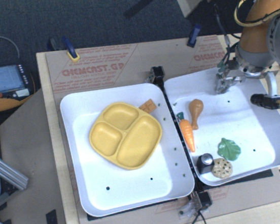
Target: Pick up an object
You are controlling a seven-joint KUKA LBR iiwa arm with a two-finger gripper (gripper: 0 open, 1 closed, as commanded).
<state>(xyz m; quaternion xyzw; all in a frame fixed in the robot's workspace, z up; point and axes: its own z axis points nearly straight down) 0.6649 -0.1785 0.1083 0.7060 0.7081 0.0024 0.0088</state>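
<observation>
Left bin (89, 192): one yellow divided plate (125, 135), three compartments, lying flat near the middle; a small tan block (148, 106) touching its upper right edge. Right bin (266, 138), along the inner wall: an orange carrot (187, 134) lying lengthwise, a brown drumstick (195, 111) just beside it and tilted towards the upper right; lower down, a small black-and-silver item (205, 162), a speckled cookie (221, 168) touching it, and a green leafy piece (229, 149) just above the cookie. Upper right corner of the right bin: the end effector (223, 83), hanging over bare white floor, well apart from every candidate object; at this slant it is too small and cluttered to say whether it is released or clenched, so I cannot tell, and nothing shows between its parts. Risk assessment: a descent from here would likely close on nothing, since no object lies beneath. Secondary risk: the carrot and drumstick sit tight against the bin wall and each other, so a grasp there could strike the wall or nudge the neighbour away.
</observation>
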